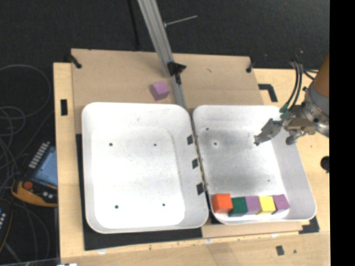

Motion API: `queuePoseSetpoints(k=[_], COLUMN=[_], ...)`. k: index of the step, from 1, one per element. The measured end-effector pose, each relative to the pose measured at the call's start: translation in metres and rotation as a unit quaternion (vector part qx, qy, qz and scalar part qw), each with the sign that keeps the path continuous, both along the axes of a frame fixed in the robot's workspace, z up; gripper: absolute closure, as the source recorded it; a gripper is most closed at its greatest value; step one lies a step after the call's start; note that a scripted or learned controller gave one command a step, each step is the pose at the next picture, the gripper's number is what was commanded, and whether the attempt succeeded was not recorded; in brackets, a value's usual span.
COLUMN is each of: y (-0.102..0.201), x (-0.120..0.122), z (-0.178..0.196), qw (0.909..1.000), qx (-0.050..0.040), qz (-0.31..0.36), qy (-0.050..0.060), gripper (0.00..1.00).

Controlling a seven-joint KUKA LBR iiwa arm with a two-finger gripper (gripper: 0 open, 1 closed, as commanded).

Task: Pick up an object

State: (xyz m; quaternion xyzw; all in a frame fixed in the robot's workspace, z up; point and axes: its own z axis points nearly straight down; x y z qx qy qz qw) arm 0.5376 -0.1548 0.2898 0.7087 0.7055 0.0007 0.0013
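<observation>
Row of five small cubes, orange, green, lilac, yellow and purple (touching), long axis 9-to-3 o'clock, along the right white bin's 6 o'clock wall. Two-finger gripper hovers toward 1 o'clock, jaws narrowly apart, holding nothing.

A single fixed camera looked down from above at a slant, set far enough back to take in the whole counter, both white bins side by side, and dark floor around them. The arm entered from the frame's right.
</observation>
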Motion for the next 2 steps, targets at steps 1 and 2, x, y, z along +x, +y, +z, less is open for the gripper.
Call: queuePoseSetpoints(k=[1,2], y=[-0.029,-0.018], x=[0.022,0.044], z=[-0.024,0.007], qw=[1.0,1.0], qx=[-0.0014,-0.0004], qz=[0.001,0.004], qy=[0.001,-0.001], gripper=[0.0,0.0])
